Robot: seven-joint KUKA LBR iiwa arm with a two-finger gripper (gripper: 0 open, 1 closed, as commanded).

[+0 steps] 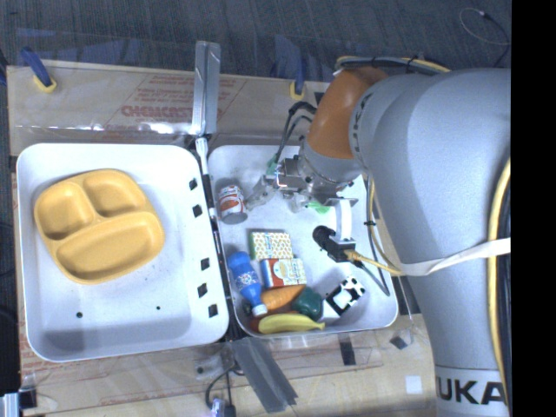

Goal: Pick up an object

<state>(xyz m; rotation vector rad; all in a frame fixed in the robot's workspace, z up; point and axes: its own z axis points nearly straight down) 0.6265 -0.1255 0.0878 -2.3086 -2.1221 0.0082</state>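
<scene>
My gripper hangs over the upper middle of the right bin, below the orange wrist band. A small red and silver can lies just left of it, near the bin's left wall. Toward the bin's front lie a green and yellow carton, an orange and white carton, a blue bottle, a carrot, a banana, a dark green piece and a black and white cube. A bit of green peeks out beside the gripper.
The left bin holds a yellow divided plate in its upper left part. A grey divider bar stands between the bins at the back. The bulky grey arm covers the right bin's right side.
</scene>
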